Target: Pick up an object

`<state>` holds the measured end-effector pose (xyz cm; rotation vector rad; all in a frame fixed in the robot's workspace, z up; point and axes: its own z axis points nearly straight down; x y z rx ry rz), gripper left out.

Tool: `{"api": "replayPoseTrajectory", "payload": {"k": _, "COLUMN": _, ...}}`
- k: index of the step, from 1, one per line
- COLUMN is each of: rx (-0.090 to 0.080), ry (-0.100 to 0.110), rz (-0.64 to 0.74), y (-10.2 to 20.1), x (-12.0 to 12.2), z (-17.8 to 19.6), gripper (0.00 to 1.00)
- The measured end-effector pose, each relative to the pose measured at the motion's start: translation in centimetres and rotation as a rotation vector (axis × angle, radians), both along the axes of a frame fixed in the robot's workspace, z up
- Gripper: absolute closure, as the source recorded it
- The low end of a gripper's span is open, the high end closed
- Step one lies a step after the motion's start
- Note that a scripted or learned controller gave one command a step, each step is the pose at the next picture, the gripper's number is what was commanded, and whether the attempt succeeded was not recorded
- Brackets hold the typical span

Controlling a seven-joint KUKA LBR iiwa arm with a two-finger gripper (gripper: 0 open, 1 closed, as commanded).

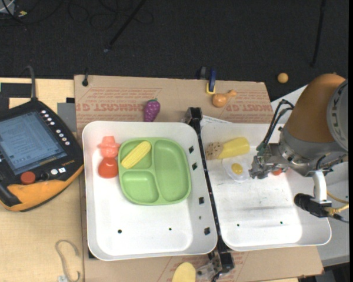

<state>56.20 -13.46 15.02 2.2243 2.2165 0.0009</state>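
Looking down on the two bins, you can see the arm (317, 119) reaching in from the right with its tool (260, 168) low over the right bin (270, 216), near that bin's upper middle. Whether the tool is released or clenched you cannot tell from here; the wrist hides that. Just to its left lies a small yellow piece in a clear dish (236, 170), and above that a yellow wedge (232, 148) beside a brown speckled bit (213, 150). Those three sit close together, so the tool seems placed for whichever is nearest, probably the dish piece, though nothing is visibly between its parts yet. The left bin (141, 228) holds a green tray (165, 181) with a corn cob (134, 154) in one compartment, and a red figure (108, 157) touching the tray's left edge; these lie well apart from the tool. Purple grapes (152, 108) and an orange gourd (222, 98) rest on the cardboard behind the bins, out of play. A pendant (29, 151) sits on the surface at left.
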Motion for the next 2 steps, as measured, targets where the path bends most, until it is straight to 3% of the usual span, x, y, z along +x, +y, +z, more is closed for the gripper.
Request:
{"api": "replayPoseTrajectory", "payload": {"k": 1, "rx": 0.000, "ry": -0.002, "rz": 0.002, "y": 0.0, "x": 0.2, "z": 6.3, "gripper": 1.00}}
{"api": "replayPoseTrajectory", "payload": {"k": 2, "rx": 0.001, "ry": 0.001, "rz": 0.002, "y": -0.1, "x": 0.2, "z": 7.8, "gripper": 1.00}}
